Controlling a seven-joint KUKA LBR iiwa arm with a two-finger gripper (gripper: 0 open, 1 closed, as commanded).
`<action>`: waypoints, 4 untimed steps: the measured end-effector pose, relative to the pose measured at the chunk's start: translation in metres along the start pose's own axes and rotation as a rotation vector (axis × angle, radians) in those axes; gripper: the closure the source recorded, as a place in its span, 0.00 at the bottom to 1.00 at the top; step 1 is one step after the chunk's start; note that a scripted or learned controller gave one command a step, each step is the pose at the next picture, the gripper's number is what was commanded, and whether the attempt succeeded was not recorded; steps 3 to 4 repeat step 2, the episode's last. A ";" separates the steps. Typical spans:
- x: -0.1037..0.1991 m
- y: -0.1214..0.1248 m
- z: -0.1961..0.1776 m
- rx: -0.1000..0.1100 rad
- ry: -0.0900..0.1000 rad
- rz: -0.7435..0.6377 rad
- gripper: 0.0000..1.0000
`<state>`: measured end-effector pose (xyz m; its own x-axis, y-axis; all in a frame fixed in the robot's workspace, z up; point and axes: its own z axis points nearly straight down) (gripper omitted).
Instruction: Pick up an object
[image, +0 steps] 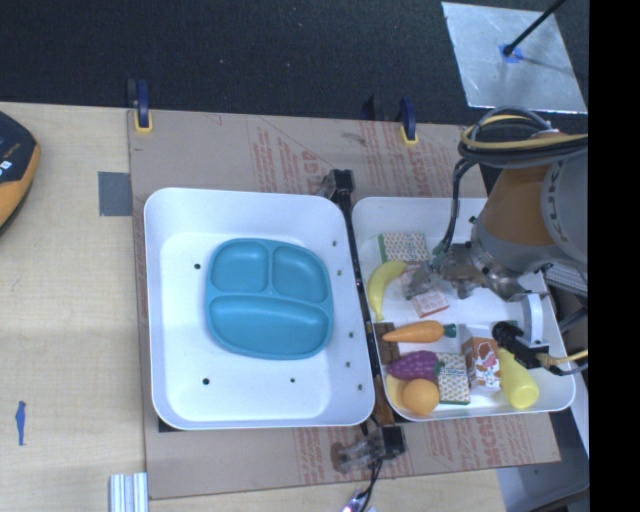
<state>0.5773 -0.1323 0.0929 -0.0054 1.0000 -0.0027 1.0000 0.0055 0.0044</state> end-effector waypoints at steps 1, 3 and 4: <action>0.000 -0.003 -0.010 0.009 0.003 0.000 1.00; 0.066 -0.009 -0.136 -0.002 0.004 -0.005 1.00; 0.066 -0.009 -0.136 -0.002 0.004 -0.005 1.00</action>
